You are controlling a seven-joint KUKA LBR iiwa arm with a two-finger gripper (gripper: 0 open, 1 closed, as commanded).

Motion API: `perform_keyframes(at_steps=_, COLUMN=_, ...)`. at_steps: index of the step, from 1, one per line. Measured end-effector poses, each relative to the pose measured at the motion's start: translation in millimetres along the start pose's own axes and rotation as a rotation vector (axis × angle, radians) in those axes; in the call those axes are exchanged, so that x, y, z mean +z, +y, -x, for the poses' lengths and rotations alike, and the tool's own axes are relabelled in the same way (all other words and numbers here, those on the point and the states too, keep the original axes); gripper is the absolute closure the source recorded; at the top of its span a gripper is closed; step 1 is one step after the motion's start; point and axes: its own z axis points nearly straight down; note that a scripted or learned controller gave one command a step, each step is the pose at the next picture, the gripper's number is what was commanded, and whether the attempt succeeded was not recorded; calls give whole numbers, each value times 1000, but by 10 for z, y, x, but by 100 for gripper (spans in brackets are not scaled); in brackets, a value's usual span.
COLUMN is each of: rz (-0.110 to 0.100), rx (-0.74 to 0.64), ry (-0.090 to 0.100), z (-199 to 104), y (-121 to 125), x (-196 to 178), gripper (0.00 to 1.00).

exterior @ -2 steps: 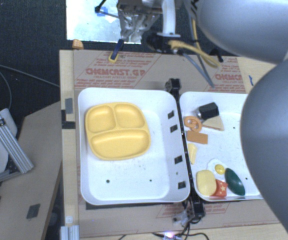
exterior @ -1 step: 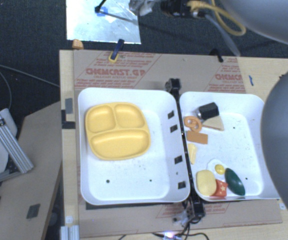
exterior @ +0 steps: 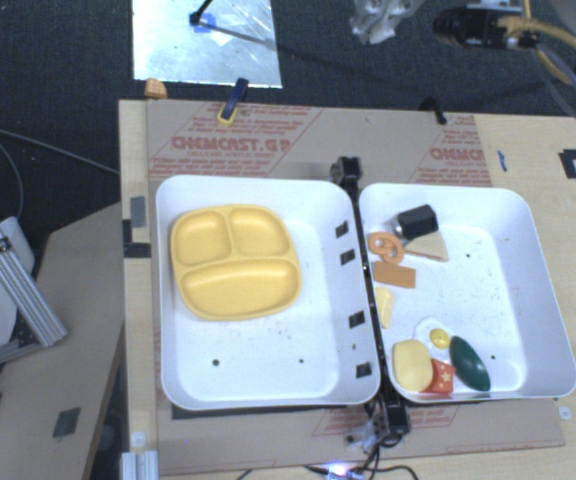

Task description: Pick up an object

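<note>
Nothing has been picked up yet, as far as the view shows; every object lies in a bin and the whole grasp is left to do. The tool point(exterior: 386, 13) hangs high at the top of the view, over the dark floor beyond the far edge of the tabletop point(exterior: 298, 133); it is pale and blurred, so whether it is open or closed I cannot tell, and nothing is seen between its parts.

Taking the right-hand shallow white bin point(exterior: 538, 268) as landmark: inside it, near its far-left corner, sits a small black block point(exterior: 416, 220) resting against a tan wedge point(exterior: 428, 252); just beside that, nearer the bin's left wall, lie an orange pretzel-like ring point(exterior: 385, 245) and a flat orange-brown rectangle point(exterior: 395, 275); at the bin's near-left corner cluster a yellow-orange rounded lump point(exterior: 412, 364), a small red piece point(exterior: 442, 376), a small yellow round piece point(exterior: 438, 338) and a dark green oval point(exterior: 470, 363). To the left of this bin, in the neighbouring white bin point(exterior: 268, 368), lies a yellow 3-compartment plastic plate point(exterior: 235, 260).

All of these lie well apart from the tool; the black block is probably the closest candidate, and the tool must travel in over the right-hand bin and descend.
</note>
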Motion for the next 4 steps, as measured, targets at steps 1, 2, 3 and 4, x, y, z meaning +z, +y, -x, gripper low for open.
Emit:
perform_keyframes(at_steps=1, rz=0, rx=-17, ry=6, z=-679, y=-18, x=4, gripper=100)
perform_keyframes(at_steps=2, rz=1, rx=-13, ry=4, z=-1053, y=-16, x=0, gripper=100)
perform_keyframes(at_steps=3, rz=-1, rx=-3, ry=2, z=-268, y=-5, x=2, gripper=100)
perform_keyframes(at_steps=4, rz=0, rx=-18, ry=6, z=-1088, y=-23, x=4, gripper=100)
